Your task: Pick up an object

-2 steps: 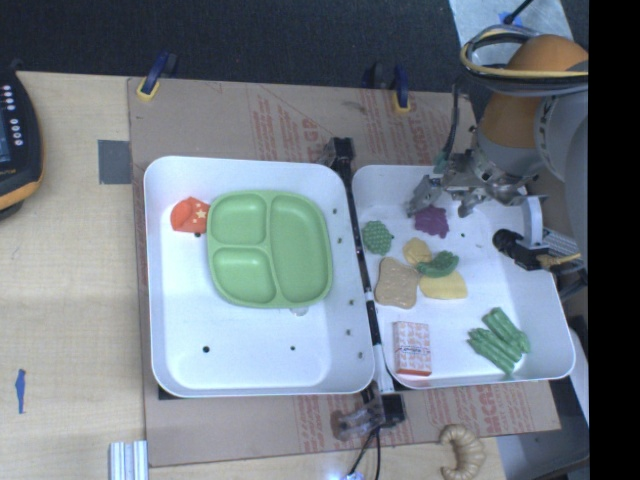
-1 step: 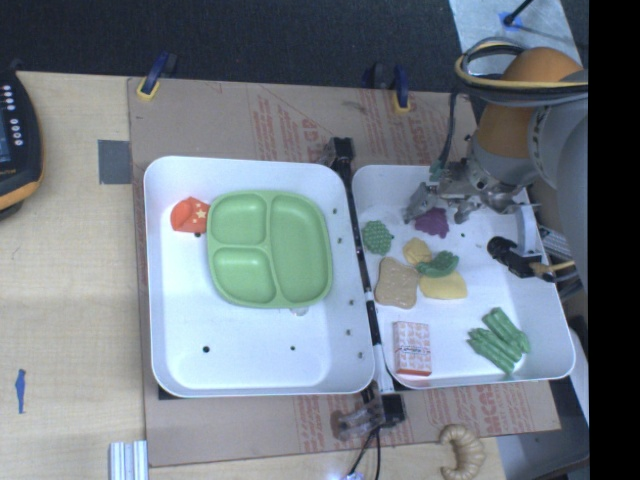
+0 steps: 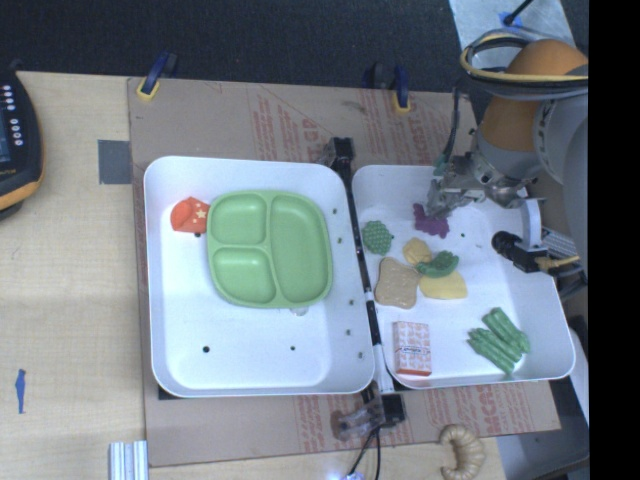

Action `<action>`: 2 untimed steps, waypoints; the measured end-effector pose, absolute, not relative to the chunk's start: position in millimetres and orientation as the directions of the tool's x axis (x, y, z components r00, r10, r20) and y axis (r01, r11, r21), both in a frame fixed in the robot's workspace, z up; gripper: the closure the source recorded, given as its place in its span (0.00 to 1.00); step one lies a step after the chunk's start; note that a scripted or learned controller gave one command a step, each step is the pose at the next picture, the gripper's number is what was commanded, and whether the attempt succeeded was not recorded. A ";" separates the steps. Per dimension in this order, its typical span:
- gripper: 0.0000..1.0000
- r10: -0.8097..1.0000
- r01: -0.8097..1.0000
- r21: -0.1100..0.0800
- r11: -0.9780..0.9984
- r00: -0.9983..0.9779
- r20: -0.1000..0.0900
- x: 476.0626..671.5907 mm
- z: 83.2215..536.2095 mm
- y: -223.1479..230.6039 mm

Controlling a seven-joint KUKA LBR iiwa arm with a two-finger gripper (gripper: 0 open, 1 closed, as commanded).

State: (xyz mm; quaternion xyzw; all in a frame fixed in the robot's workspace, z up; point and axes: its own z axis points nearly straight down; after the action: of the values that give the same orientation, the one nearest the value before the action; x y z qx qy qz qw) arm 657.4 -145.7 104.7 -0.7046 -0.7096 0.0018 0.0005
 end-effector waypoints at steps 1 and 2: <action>0.00 1.000 1.000 -0.004 0.007 -0.007 -0.002 657.2 104.1 -145.8; 1.00 1.000 1.000 -0.004 0.008 -0.008 -0.003 657.6 115.2 -146.5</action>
State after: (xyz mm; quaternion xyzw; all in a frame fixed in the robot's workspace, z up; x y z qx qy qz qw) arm 657.6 -146.5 115.2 -0.7043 -0.7099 0.0025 0.0006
